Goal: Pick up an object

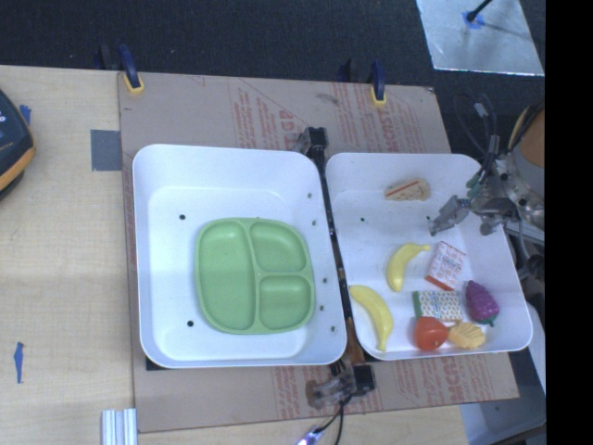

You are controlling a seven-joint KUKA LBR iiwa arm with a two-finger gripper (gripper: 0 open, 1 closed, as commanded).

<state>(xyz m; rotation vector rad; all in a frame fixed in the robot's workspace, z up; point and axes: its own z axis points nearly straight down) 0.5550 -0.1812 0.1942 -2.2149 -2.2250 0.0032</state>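
Note:
My gripper (463, 221) hangs over the upper right part of the right bin (357, 179), open, with nothing between its fingers. One dark finger (447, 215) points left and the other (488, 224) points down. Just below it lies a red and white packet (447, 264). A yellow banana (405, 262) lies to the packet's left and a tan sandwich wedge (408, 190) lies up and left of the gripper. Along the bin's front sit a second banana (372, 313), a patterned packet (437, 305), a purple fruit (480, 301), a red tomato (429, 333) and a yellow piece (467, 335).
The left bin (157, 248) holds a green divided plate (253, 273). Clamps (376, 80) pin the cardboard sheet at the back. A black and orange device (11, 146) sits at the far left edge.

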